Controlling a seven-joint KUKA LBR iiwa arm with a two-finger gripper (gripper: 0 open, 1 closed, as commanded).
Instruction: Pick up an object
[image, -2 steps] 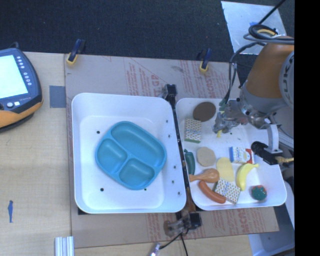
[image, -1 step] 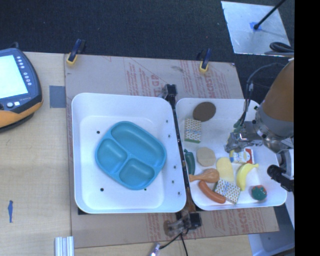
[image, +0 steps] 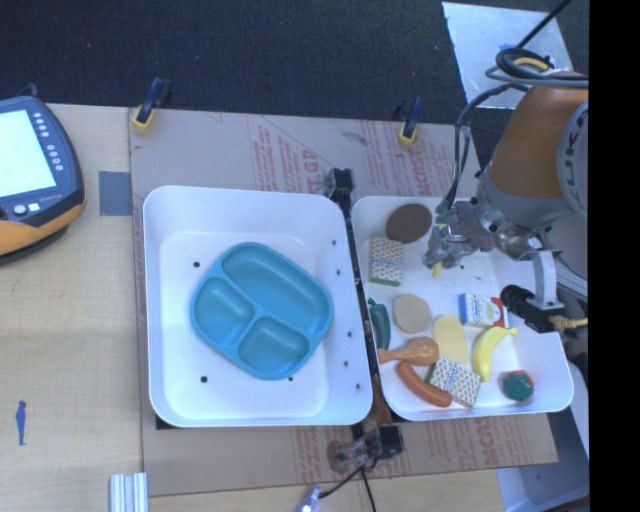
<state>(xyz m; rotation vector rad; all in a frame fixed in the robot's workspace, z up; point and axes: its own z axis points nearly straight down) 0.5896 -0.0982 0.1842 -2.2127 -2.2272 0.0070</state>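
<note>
Faint red printed lettering runs in repeated lines across the brown cardboard sheet (image: 300, 150) under the two bins, but it is too washed out to read. The small blue and white packet (image: 477, 308) in the right bin bears print too small to make out.

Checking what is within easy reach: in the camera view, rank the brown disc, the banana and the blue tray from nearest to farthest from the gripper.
1. Brown disc: right bin, just left of the gripper.
2. Banana: right bin, toward the near edge, below the gripper.
3. Blue tray: left bin, far to the left.
</note>
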